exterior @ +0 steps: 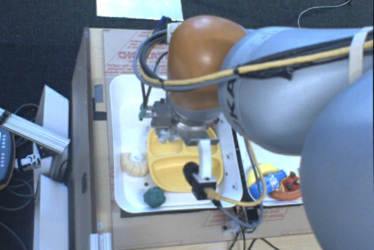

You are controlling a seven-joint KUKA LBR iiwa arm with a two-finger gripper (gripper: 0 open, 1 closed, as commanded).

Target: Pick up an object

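Observation:
In the left white bin (120,126) lies a yellow divided tray (166,170). A pale, croissant-like piece (134,164) rests just left of it, and a small dark green lump (155,197) sits by the bin's front edge. My gripper (169,133) hangs under the orange wrist, over the back part of the yellow tray. The wrist hides what is directly beneath it.
The right bin (280,201) holds a cluster of yellow, blue and red items (273,180) near its front left corner. The large grey arm covers most of that bin. A cardboard sheet (125,53) lies under the bins at the back.

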